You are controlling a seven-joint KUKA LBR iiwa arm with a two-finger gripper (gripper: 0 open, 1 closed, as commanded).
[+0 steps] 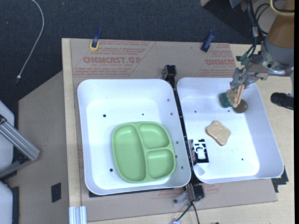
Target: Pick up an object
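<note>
Gripper (237, 96) is low in the right bin (261, 167), far corner, over teal and brown items (232, 102); grip state indeterminate. Toast (218, 132) lies nearby. Green tray (142, 151) occupies left bin (93, 125).

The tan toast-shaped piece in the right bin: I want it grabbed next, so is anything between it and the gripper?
Nothing visible blocks it. The tan piece lies flat and alone on the right bin floor. The gripper is at the teal and brown items farther back in that bin.
</note>
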